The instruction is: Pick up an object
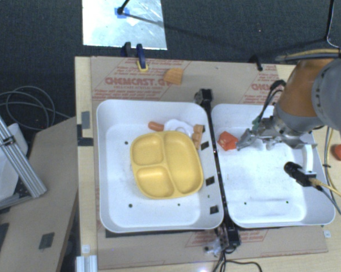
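The end effector (245,143) is hovering low in the right bin (272,208), its fingers spread narrowly and gripping nothing, tips just beside the orange block (227,140) lying near the bin's left wall.

Smooth glossy white plastic bins (159,111), matt yellow plastic divided tray (166,164), brown printed cardboard (131,81) beneath, possibly foil sheet (124,15), crinkled, shiny.
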